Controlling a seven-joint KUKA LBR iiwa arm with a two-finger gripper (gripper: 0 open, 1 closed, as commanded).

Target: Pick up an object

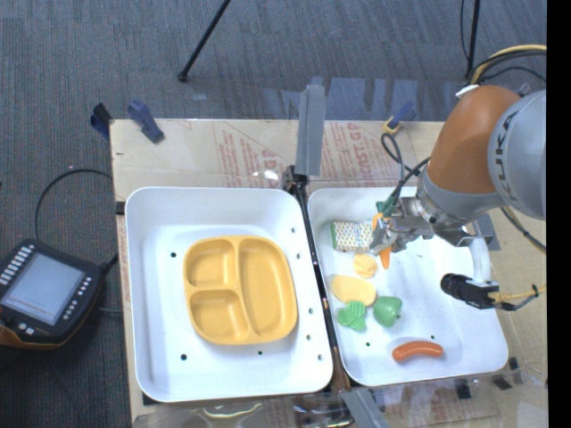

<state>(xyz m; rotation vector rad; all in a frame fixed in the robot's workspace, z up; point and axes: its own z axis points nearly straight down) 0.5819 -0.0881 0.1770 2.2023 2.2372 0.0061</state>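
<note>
On the desk (178, 154), the left shallow white bin (156, 239) holds a yellow three-compartment plastic plate (240, 289), while the right shallow white bin (464, 328) holds the toy foods: a green-and-white patterned packet (351, 234), a pale yellow round piece (364, 265), a yellow mango-shaped piece (353, 289), a ridged green piece (352, 316), a green pepper-shaped piece (387, 309) and an orange sausage (417, 350) near the front edge. The grey arm's gripper (389, 237) hangs over the upper middle of the right bin, just above the pale yellow piece, and a small orange carrot-like piece (385, 258) shows at its tip, though whether it is actually clasped and how far the gripper is parted cannot be told from this angle.
</note>
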